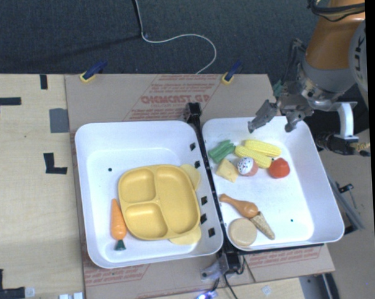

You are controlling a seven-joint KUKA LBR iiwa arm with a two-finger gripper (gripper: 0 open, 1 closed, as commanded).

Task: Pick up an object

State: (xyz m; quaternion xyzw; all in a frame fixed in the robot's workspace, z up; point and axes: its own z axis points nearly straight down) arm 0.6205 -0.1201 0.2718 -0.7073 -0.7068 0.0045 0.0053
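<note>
My gripper hangs over the far edge of the right bin, its two dark fingers spread open with nothing between them. Just below it in that bin lie a yellow corn cob, a red tomato, a green pea pod, a yellow cheese wedge and a small white-and-red ball. Nearer the front sit a brown drumstick, a tan round cookie and an ice-cream cone.
The left bin holds a yellow divided plate and an orange carrot at its left. Black clips join the two bins along the middle wall. A white cable loops on the dark cloth behind.
</note>
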